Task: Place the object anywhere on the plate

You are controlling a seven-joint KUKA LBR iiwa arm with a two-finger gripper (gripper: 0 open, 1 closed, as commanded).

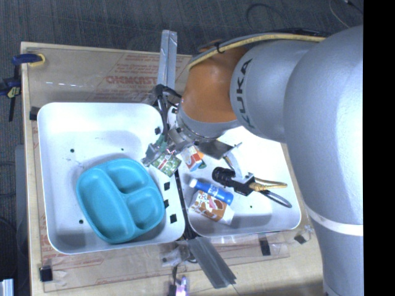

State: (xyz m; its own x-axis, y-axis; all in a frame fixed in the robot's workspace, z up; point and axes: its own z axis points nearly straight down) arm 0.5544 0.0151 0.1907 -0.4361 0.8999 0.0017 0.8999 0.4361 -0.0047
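Note:
The blue divided plate lies in the left bin, toward its front. My gripper hangs over the rim between the two bins, just past the plate's far right corner. It is shut on a small green and white packet, which sticks out below the fingers and overlaps the dividing rim. The grey arm with its orange band covers the back of the right bin.
In the right bin lie a small orange and white carton, a blue and white tube, a brown packet and a black-handled tool with yellow tips. Two metal brackets stand at the back and front between the bins.

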